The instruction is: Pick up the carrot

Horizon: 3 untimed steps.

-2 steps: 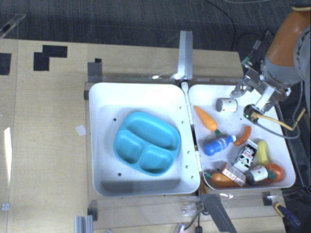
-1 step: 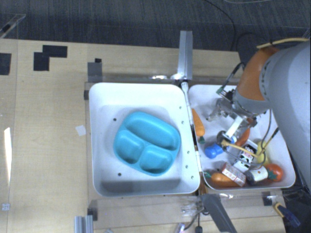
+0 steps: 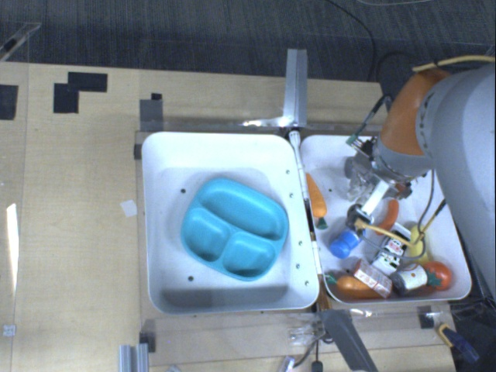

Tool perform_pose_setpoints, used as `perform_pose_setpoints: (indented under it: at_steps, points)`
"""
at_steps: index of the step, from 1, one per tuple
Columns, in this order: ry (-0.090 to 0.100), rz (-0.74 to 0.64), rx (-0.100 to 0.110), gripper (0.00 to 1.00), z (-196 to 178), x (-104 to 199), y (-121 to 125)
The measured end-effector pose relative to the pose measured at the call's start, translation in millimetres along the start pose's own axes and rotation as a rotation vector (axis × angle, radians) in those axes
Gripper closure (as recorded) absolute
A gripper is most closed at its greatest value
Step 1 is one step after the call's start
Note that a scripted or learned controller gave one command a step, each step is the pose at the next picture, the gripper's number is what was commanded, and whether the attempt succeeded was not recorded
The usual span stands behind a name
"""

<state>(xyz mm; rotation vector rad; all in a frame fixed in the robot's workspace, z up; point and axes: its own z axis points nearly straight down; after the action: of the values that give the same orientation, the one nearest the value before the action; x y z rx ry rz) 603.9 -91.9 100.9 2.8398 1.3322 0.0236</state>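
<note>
The carrot point(image 3: 315, 195) is a slim orange piece with a dark green end. It lies lengthwise against the left wall of the right bin point(image 3: 335, 150). My gripper point(image 3: 359, 178) hangs over the upper middle of that bin, a short way to the right of the carrot and apart from it. The grey arm with its orange band point(image 3: 403, 118) comes in from the right above it. Nothing shows as held by the gripper.
A blue divided plate point(image 3: 234, 227) lies in the left bin point(image 3: 167, 208). The front of the right bin holds a blue cup point(image 3: 343, 244), a red piece point(image 3: 390, 210), a yellow piece point(image 3: 419, 243), an orange-red fruit point(image 3: 439, 274), a small box point(image 3: 373, 278) and another orange piece point(image 3: 347, 287).
</note>
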Motion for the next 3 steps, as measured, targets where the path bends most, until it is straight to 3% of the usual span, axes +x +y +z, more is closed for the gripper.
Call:
perform_pose_setpoints:
  at_steps: [1, 2, 3]
  points:
    - [-0.010, 0.208, 0.007, 1.00, -85, 9, -45]
    - [-0.012, 0.400, 0.009, 1.00, -118, -22, -111]
    - [-0.013, 0.587, 0.009, 1.00, -99, 5, -154]
